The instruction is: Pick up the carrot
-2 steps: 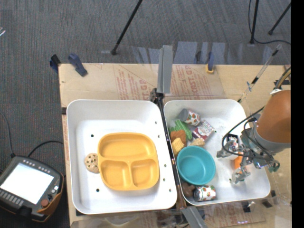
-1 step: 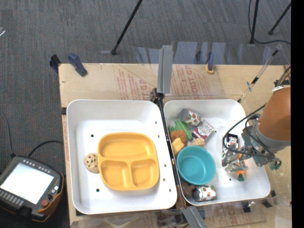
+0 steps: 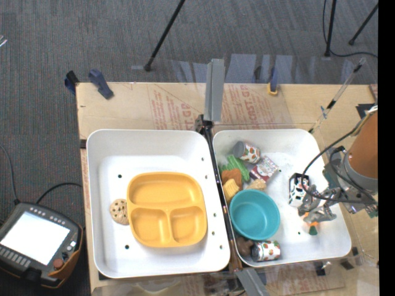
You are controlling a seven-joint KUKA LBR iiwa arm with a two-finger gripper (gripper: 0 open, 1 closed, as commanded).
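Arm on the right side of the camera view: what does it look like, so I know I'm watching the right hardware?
The arm shows a broad orange band above a grey metallic wrist. The gripper below it is a small grey metal assembly. Thin black cables loop off the wrist, and a small black-and-white block sits beside the gripper.

divided plate (image 3: 166, 216) in left bin (image 3: 102, 165), cookie (image 3: 119, 211) beside it, bowl (image 3: 255, 214) in right bin (image 3: 296, 142)
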